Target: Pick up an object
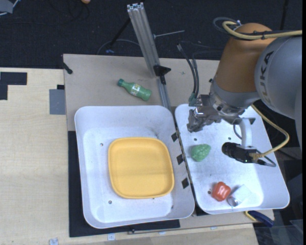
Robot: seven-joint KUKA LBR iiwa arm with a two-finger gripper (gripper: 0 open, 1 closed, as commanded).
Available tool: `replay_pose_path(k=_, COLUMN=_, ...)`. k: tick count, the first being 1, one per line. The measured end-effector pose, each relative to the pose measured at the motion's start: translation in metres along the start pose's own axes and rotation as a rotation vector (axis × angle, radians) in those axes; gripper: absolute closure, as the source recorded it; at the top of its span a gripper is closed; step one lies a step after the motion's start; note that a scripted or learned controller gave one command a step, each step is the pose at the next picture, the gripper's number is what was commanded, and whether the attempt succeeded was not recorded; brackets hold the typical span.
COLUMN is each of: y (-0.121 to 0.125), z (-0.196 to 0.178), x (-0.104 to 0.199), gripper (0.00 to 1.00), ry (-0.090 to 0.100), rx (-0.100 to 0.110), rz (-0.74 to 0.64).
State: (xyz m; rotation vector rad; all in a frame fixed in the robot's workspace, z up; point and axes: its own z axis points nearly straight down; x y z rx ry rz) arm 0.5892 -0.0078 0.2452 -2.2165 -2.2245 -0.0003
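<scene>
Jaws first: can't tell from this angle whether they're spread or pinched, they just read as a dark clump under the wrist. Nothing visibly sits between them, so I wouldn't call anything grabbed yet.

The gripper (195, 126) hangs over the top-left corner of the right bin (268, 195), and a green lump (200, 152) lies just below it in the view, near but apart. My guess is the lump is the target, since it's the closest loose thing and the arm is parked almost over it. A red piece (221, 191) sits lower in the same bin, well clear of the gripper, with a small grey bit (232, 201) right beside it.

The left bin (89, 121) holds a yellow plate (141, 167) lying flat in the middle. Probably too wide and flat for a two-finger grab, which may be why the arm is working the other side.

A green bottle (134, 89) lies on its side on the bench above the left bin, outside both.

Count: two bins, one plate, one lump, one red piece, one grey bit, one bottle.
</scene>
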Motion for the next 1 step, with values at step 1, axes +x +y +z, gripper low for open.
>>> replay_pose_path(k=1, y=0.0008, z=0.0135, x=0.0579, gripper=1.0, ry=0.0, rx=0.001, rz=0.0)
